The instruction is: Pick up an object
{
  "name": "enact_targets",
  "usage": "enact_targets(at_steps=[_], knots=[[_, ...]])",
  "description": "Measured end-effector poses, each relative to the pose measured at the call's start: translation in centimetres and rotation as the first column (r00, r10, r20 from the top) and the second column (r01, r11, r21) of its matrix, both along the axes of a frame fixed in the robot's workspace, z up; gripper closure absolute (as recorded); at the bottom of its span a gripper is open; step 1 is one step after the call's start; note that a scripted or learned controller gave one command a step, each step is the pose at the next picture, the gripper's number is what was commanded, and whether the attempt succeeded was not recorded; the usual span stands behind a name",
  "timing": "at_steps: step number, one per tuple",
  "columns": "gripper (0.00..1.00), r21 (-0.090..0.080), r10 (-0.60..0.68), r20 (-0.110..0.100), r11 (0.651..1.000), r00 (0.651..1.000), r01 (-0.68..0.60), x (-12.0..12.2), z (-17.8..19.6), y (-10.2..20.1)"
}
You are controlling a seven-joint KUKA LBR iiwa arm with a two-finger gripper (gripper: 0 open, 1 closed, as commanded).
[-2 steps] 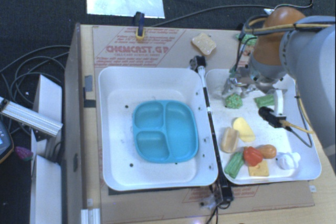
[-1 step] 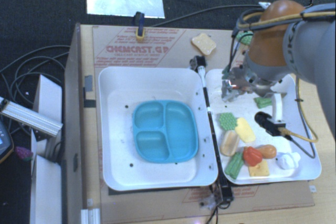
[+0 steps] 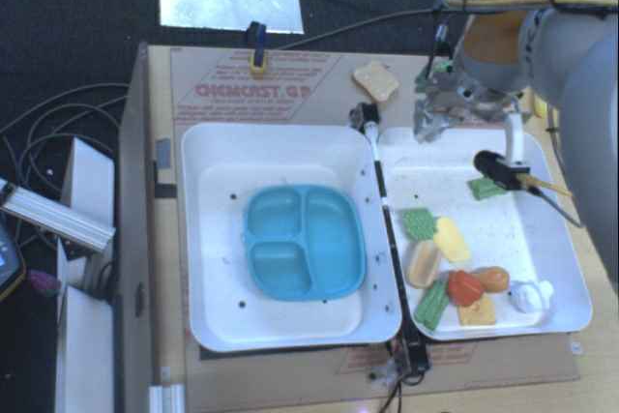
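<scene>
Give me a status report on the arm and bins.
Pincer at far edge of right bin, no load seen. Toy food heaped at near end, apart from it. Path looks clear; blue plate in left bin.

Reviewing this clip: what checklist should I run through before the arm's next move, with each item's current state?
1. Objects to pick in the right bin: ok, a food pile sits at its near end.
2. Gripper above a target: not ok, it hangs at the right bin's far rim, away from the pile.
3. Isolated target: ok, a green piece lies apart from the pile.
4. Plate flat in the left bin, off the path: ok.
5. Everything inside the bins: not ok, bread lies on the cardboard beyond them.
</scene>
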State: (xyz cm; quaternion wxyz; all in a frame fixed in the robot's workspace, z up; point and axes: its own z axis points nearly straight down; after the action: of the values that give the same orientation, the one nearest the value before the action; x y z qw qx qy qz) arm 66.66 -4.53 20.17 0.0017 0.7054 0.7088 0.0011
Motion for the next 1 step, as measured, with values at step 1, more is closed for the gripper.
enact_targets(at_steps=[1], knots=[[1.00,-0.001,-0.003,-0.002,1.000,1.000,0.003,-0.43,-2.11,-5.70]])
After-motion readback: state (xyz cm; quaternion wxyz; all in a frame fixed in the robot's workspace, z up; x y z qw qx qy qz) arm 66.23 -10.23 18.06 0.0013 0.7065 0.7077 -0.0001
